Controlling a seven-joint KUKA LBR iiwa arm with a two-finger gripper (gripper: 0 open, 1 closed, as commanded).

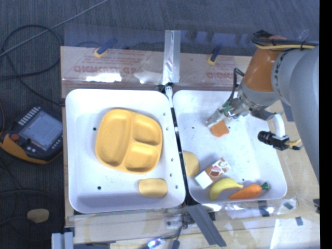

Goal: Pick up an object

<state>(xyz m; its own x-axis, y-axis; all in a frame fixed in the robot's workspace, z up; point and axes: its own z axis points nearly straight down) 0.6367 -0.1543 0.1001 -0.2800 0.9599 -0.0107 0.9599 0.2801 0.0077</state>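
Bench on dark carpet, two white bins side by side. Left bin (72, 139): we are seeing a yellow divided plate (129, 140) at centre, a yellow block (153, 187) at 5 o'clock. Right bin (275, 165): we are seeing the gripper (215, 119) hanging at 11 o'clock, just beside an orange block (220, 129); we cannot tell its opening. Banana (224, 188), carrot (248, 191) and small carton (213, 171) are lying at 6 o'clock.

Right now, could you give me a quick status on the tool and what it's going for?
Tool low in right bin, beside small orange block. Grip not confirmed. Banana, carrot, carton clustered at near edge, apart from the tool.
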